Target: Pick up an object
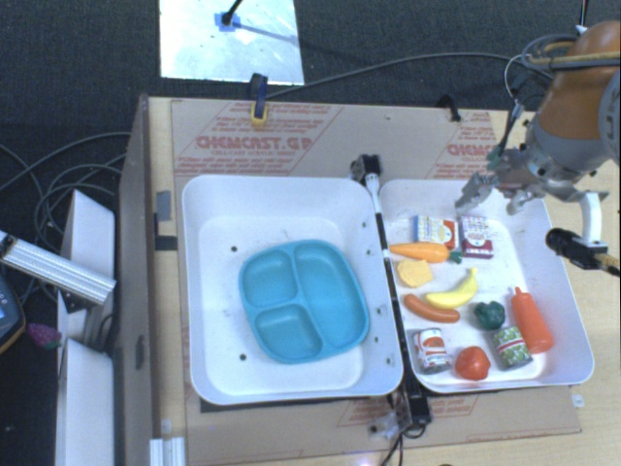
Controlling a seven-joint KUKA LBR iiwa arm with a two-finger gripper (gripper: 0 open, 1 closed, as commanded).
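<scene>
Camera view: single fixed camera, mounted above bench (291, 129), looking down at slant. Moderate distance: both white bins whole in frame, left bin (213, 260) near centre, right bin (568, 333) toward right side. Far bench edge toward top, near edge at bottom. Dark floor (78, 47) visible beyond bench at top and left. Arm (582, 95) enters at upper right.

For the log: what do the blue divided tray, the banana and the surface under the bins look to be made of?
Blue divided tray: likely moulded plastic, matte with a soft sheen, rounded compartment ridges. Banana: probably toy plastic, uniformly bright yellow and smooth; a soft material cannot be ruled out. Surface under the bins: looks like brown cardboard or fibreboard, flat and dull, with red printed lettering.
</scene>
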